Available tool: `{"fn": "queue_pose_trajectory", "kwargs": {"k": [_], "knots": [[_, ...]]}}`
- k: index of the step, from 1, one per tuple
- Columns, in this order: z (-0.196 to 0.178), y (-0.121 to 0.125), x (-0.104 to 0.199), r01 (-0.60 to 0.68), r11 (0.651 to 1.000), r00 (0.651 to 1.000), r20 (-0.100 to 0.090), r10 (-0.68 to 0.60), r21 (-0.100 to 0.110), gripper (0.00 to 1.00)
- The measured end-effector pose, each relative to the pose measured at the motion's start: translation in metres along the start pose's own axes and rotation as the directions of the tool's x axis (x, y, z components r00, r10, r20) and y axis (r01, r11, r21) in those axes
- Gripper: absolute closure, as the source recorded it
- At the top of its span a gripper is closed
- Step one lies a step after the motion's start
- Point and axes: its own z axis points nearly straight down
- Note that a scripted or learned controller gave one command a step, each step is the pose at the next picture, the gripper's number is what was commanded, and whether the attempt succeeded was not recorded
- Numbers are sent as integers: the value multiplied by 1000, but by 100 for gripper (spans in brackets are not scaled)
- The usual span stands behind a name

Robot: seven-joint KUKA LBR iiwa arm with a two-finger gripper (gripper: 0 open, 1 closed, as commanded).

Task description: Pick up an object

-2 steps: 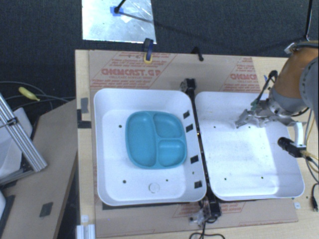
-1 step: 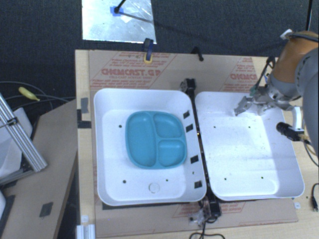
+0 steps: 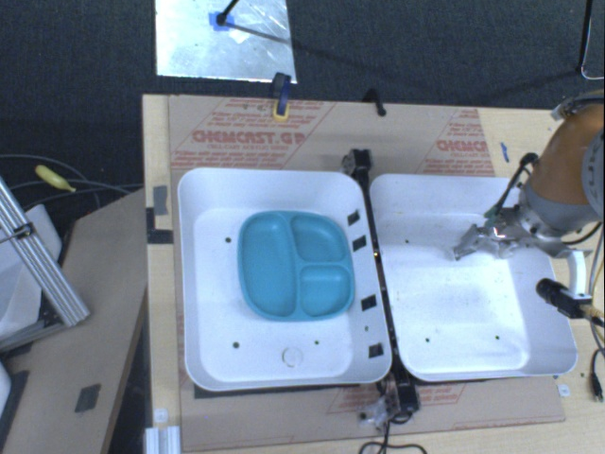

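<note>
A blue divided plate with three compartments lies flat in the middle of the left bin. A small pale round thing rests on that bin's floor near its front wall. My gripper reaches in from the right and hangs low over the back part of the right bin, pointing left. Nothing shows in its grasp. It is well apart from the plate, across the divider between the bins.
A row of black clips runs along the seam between the two bins. Both bins sit on a cardboard sheet. A metal frame stands off the bench at the left.
</note>
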Motion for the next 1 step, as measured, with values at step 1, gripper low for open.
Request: {"fn": "queue_pose_trajectory", "kwargs": {"k": [1], "knots": [[0, -21, 1, 2, 1000, 1000, 1, -2, -3, 0]]}}
